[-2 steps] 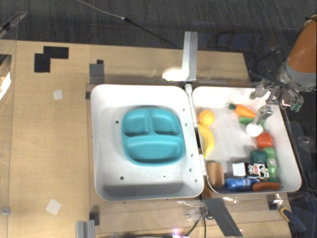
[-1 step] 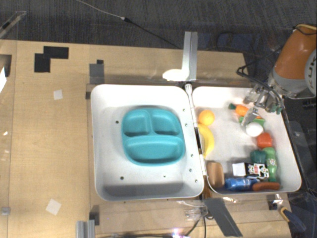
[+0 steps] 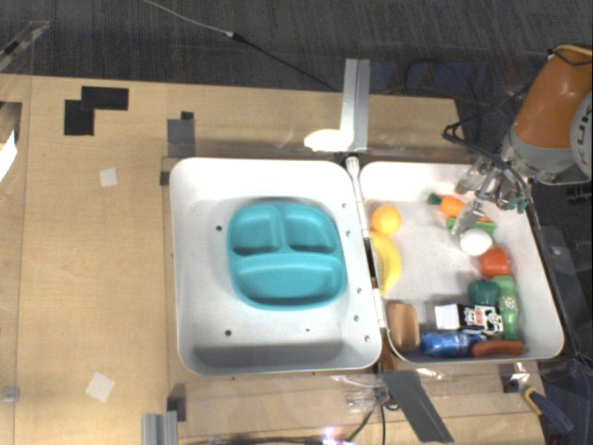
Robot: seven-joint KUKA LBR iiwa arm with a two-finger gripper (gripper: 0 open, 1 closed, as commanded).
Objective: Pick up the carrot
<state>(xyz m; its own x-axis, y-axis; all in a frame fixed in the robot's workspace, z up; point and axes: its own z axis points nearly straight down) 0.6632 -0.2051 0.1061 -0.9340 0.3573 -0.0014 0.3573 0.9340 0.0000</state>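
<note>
Camera view from above the bench: two shallow white bins side by side, the left bin (image 3: 185, 276) bearing a turquoise plastic plate with three compartments (image 3: 285, 252), the right bin (image 3: 547, 327) bearing an assortment of toy foods.

The small orange carrot with a green top (image 3: 448, 206) lies in the far part of the right bin, toward its right side. Just near of it rests a white egg-shaped object (image 3: 475, 242), and further toward the near edge a red-orange rounded vegetable (image 3: 496, 261) and green items (image 3: 496, 299). At the left wall of this bin sit a round orange fruit (image 3: 385, 219) and a yellow banana (image 3: 387, 262); along the near wall lie a brown oblong piece (image 3: 402, 324), a blue object (image 3: 447, 343) and a red sausage-like piece (image 3: 498, 348).

The grey arm with its orange band (image 3: 548, 109) reaches in from the right. Its two-finger gripper (image 3: 489, 197) hangs just right of the carrot, at or just above it; whether the claw is spread or pressed together cannot be told at this resolution, and no object is seen between its tips.

Progress, as judged: the approach appears nearly complete, with the gripper brought to the carrot's location. The carrot rests on the bin floor, so the grasp and lift remain to be done.
</note>
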